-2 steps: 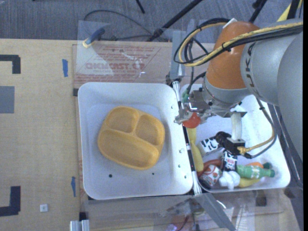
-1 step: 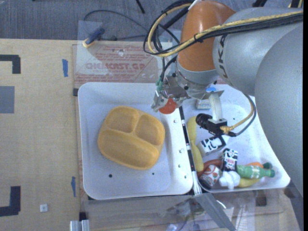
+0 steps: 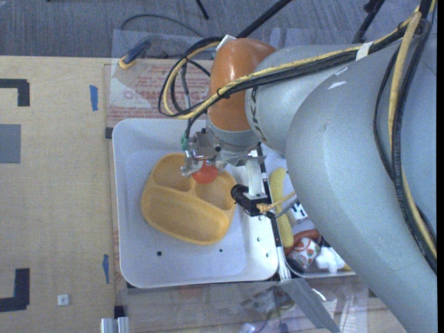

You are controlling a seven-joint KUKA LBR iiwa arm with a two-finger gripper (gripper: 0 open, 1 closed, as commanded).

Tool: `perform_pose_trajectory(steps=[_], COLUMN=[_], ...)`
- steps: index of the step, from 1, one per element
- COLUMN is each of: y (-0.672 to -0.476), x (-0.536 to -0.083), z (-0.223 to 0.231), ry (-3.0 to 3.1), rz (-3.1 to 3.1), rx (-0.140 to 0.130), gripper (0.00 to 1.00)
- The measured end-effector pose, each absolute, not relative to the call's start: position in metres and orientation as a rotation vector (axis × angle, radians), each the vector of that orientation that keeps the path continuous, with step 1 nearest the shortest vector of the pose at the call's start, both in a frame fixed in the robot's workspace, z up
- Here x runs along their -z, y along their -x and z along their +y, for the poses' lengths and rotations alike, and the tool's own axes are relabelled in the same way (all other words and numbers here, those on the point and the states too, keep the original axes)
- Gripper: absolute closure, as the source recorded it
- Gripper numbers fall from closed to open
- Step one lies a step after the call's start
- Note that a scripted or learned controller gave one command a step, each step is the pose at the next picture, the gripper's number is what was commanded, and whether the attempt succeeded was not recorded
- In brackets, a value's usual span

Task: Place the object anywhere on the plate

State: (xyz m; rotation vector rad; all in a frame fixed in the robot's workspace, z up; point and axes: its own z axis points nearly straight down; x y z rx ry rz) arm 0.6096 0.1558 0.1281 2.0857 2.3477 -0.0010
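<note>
The grey arm (image 3: 347,137) sets its gripper (image 3: 201,164), opening indiscernible, over a red object (image 3: 205,175) on the yellow plate (image 3: 184,210).

The arm (image 3: 333,137) hides most of the right bin (image 3: 305,255) and its contents.

The yellow divided plate (image 3: 184,203) fills the middle of the left bin (image 3: 132,186), leaving bare white floor along the bin's left wall and near edge. The arm (image 3: 347,137) covers the bin's far right corner and most of the right bin (image 3: 316,259), where clutter, perhaps packets, crowds the floor.
</note>
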Motion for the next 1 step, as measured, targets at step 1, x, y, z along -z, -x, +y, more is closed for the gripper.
perform_pose_trajectory(steps=[1], y=[-0.6096], x=[-0.1281], z=[0.1559], ry=[-2.085], rz=[2.348], rx=[0.001], gripper=[0.0])
